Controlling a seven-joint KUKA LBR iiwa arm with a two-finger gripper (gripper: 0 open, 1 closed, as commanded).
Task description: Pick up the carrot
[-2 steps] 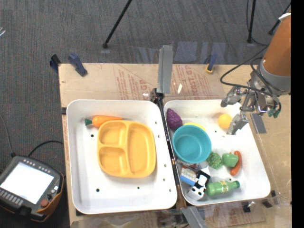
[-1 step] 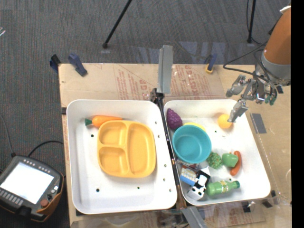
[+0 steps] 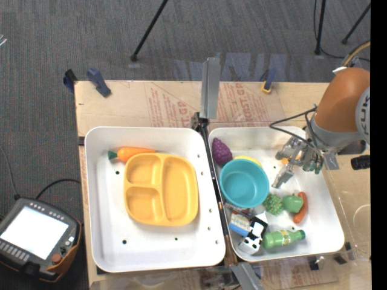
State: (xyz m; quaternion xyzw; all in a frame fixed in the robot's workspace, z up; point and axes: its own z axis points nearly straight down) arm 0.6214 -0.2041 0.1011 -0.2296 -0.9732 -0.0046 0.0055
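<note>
The carrot (image 3: 134, 153) is seen in the left bin (image 3: 100, 222), lying flat against the upper edge of the yellow divided plate (image 3: 161, 189), at about the eleven o'clock corner of that plate. Its long axis runs nearly left to right across the view, with the green leafy end toward nine o'clock and the orange tip toward three o'clock. The gripper (image 3: 290, 168) is held over the right bin (image 3: 335, 231), near its upper middle, above and just beside the blue bowl (image 3: 243, 184); its fingers are pointed down toward seven o'clock, and nothing is seen between them, though whether they are spread or closed cannot be told at this size. From the gripper the carrot lies at about nine o'clock, well apart, across the divider between the two bins. The move to come is judged to turn on that crossing: the arm, which reaches in from three o'clock, would have to be carried over the bowl and the purple toy (image 3: 221, 151), and the fingers would best be set across the carrot's short width, at twelve and six o'clock, the plate rim touching its lower side being a likely hindrance.
</note>
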